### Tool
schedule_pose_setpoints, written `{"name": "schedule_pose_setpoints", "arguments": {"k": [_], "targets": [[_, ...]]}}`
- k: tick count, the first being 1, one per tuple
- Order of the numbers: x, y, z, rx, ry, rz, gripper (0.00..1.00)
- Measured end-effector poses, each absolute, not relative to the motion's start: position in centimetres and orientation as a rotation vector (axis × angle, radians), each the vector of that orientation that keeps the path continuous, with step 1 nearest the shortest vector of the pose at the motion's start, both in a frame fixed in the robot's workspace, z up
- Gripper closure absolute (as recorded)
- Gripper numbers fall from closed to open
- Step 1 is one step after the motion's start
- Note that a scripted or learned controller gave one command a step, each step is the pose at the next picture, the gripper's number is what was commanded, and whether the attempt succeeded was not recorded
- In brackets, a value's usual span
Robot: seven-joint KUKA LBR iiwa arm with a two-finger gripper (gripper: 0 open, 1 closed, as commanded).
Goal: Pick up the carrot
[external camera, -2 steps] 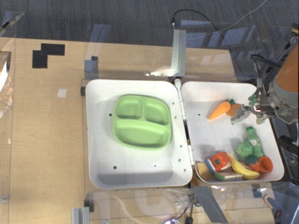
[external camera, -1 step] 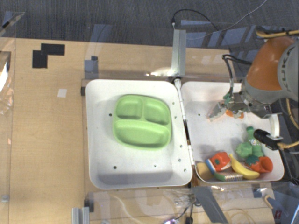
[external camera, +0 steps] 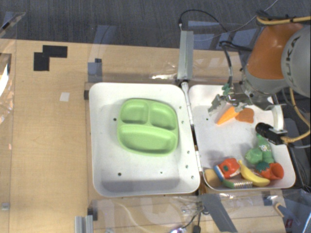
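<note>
While the arm [external camera: 272,47] reaches in from the right, you will find its gripper [external camera: 232,100] low over the back of the right-hand bin [external camera: 214,144], directly above the thick end of the carrot [external camera: 226,115]. That carrot lies on the bin floor with its point towards the divider between the bins and its broad end under the fingers, beside a flat orange piece [external camera: 246,115] that touches or nearly touches it — note this, since the neighbour could be nudged or caught in a closing grasp. Whether the fingers are spread or closed cannot be told from this angle, and nothing confirms the carrot is gripped; treat it as not yet secured. The placement appears deliberate: the tool is aligned over the heavier end, where a pinch would hold best. Other toy food is heaped in the near right corner of the same bin — a banana [external camera: 255,176], a red-and-white item [external camera: 228,169], green pieces [external camera: 257,154] — well apart from the target, so it should not interfere. A green divided plate [external camera: 147,126] sits alone in the left-hand bin [external camera: 104,144], away from the work. My judgement: the task is at the grasp stage, unfinished.
</note>
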State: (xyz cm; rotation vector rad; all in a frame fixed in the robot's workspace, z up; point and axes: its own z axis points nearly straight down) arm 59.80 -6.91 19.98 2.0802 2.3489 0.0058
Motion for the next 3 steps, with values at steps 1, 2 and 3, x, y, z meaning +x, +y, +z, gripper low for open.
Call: {"name": "schedule_pose_setpoints", "arguments": {"k": [1, 2, 3], "targets": [[59.7, -11.7, 19.7, 2.0, 2.415, 0.004, 0.0], [58.5, -13.4, 11.0, 1.879, 2.514, 0.003, 0.0], [64.9, -14.4, 9.0, 1.986, 2.42, 0.009, 0.0]]}}
